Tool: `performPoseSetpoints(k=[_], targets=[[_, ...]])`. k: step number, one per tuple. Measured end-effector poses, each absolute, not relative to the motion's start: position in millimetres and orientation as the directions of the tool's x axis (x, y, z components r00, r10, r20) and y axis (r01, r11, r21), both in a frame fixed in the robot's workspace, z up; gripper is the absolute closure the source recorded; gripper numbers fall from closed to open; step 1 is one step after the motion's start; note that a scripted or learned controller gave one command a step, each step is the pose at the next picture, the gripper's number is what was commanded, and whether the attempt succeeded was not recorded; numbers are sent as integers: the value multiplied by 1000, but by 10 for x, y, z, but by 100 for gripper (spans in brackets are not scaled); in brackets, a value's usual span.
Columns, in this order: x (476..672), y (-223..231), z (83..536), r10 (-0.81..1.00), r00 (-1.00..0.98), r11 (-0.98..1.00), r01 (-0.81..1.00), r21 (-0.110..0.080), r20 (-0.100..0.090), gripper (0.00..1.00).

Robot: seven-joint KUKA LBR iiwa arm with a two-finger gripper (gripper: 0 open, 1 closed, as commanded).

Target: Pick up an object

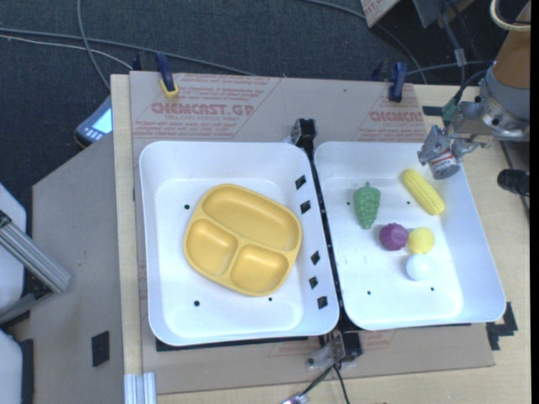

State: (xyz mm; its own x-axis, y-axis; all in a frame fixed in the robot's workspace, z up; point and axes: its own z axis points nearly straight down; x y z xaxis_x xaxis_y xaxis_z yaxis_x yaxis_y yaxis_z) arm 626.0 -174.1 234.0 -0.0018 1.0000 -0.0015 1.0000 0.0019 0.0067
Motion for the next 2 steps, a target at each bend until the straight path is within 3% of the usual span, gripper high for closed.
performPoseSetpoints(k=[2], targets=[[6253, -771, 2342, 1000, -5, 5, 1000, -2, 3, 100]])
